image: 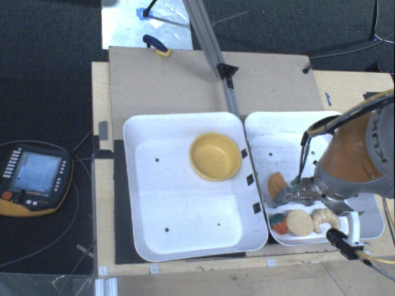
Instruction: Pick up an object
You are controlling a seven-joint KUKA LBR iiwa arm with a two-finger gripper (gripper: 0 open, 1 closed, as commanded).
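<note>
**A:** How far along does the pick look?

**B:** Not finished, by my reading. The grey arm with the orange band (355, 156) reaches in from the right and is low over the right-hand shallow white bin (290, 125), with the metal two-finger gripper (285, 194) down among the objects at that bin's near end. Nothing is clearly lifted; every item appears to rest on the bin floor.

**A:** What is within its reach?

**B:** A small orange-brown rounded piece (276, 182) lies just left of the gripper, touching it or very nearly. Nearer the camera sit a small red and green piece (279, 224), a pale beige rounded lump (300, 222) and a pale curled croissant-shaped piece (323, 218), all close together.

**A:** Is it gripping the orange-brown one?

**B:** I cannot tell. The gripper is small, dark and partly hidden beneath the wrist, so how it is set is unreadable, and I see no object plainly caught in it.

**A:** And the other bin?

**B:** The left-hand shallow white bin (160, 227) holds a round yellow plastic bowl (215, 156) at its far right, well apart from the gripper.

**A:** So what remains?

**B:** Probably a secure hold and the lift.
</note>
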